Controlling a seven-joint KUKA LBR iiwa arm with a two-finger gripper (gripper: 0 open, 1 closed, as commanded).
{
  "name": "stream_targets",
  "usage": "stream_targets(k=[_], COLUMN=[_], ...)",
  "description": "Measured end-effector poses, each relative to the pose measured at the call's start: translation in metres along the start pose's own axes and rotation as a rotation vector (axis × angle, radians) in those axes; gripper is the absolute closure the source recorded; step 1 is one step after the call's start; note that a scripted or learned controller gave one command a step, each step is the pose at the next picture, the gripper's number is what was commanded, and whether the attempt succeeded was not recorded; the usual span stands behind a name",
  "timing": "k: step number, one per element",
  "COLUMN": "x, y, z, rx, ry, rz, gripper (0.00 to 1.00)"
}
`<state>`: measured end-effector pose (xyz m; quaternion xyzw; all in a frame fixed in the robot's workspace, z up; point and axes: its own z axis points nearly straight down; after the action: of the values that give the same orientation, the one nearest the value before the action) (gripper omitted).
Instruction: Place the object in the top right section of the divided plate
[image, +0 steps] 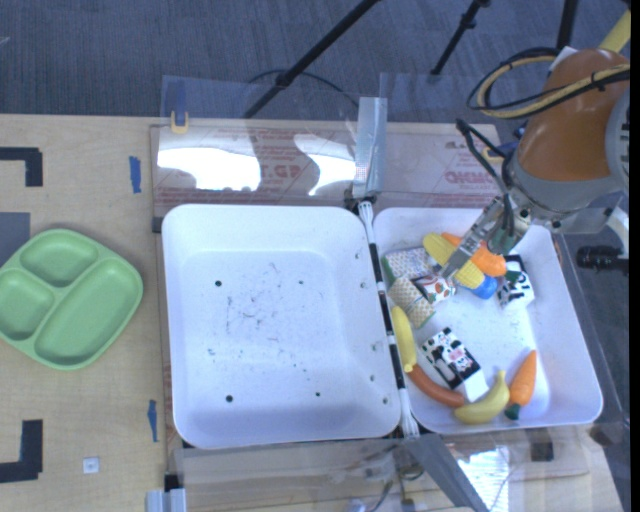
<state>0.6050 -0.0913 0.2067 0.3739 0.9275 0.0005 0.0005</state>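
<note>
Yellow banana (484, 405) and carrot (522, 375) lie nearest in the right bin (570, 330) — beyond them the pincer (455, 268) dips among piled toys, its grip impossible to tell. Green divided plate (66, 297) sits far left on the counter (80, 150).

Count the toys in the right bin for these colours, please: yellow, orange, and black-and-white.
Yellow toys: 3
Orange toys: 2
Black-and-white toys: 2
Total: 7
</note>
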Motion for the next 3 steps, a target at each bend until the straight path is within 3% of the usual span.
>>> stream_targets(k=[1,2,3], x=[0.015,0.084,0.134], y=[-0.016,-0.013,0.02], z=[-0.038,0.024,0.024], rx=[0.0,0.004,0.004], ry=[-0.002,0.003,0.004], rz=[0.211,0.261,0.176], gripper=[1.0,1.0,1.0])
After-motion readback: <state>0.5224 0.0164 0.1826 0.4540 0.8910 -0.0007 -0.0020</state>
